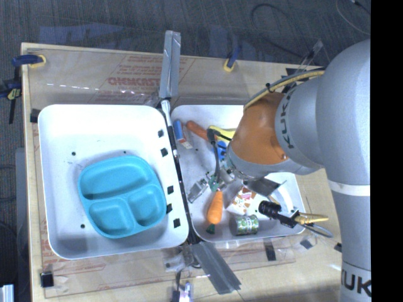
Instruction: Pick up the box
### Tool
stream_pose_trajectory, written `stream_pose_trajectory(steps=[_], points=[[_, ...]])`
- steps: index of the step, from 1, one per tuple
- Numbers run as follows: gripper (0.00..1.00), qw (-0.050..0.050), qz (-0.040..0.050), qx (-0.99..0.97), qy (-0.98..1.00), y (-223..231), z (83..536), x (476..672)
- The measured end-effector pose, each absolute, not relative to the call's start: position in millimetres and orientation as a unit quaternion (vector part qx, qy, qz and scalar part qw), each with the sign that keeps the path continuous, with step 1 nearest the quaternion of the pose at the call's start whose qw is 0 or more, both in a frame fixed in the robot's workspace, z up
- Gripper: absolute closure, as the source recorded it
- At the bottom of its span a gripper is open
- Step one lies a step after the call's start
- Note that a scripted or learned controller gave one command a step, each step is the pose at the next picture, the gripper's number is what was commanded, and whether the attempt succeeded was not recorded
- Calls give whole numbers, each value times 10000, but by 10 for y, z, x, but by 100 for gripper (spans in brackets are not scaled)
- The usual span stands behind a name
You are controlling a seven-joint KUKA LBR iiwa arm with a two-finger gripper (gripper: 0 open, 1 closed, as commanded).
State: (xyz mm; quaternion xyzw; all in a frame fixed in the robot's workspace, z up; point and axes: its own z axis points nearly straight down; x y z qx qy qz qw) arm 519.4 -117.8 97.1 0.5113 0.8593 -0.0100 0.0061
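In the right bin point(295, 201), the arm's gripper point(221, 180) dips among clutter, its grip impossible to read. One small box point(244, 200) lies just beside it, near one carrot point(215, 209) and one can point(244, 224). One blue tray point(123, 195) sits left.

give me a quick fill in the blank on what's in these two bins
1. The blue divided tray lies in the ____ bin of the view.
2. The tray has ____ compartments.
3. The carrot in the right bin is coloured ____.
4. The arm reaches over the ____ bin of the view.

Missing words: left; three; orange; right
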Motion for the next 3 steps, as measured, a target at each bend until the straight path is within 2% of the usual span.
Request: stream_pose_trajectory(steps=[1,2,3], points=[[100,39,-49,5081,8613,-1111,1052,5211],[100,-5,-4,5537,8327,-557,1918,4928],[100,-3,-4,7006,7136,-802,2155,4791]])
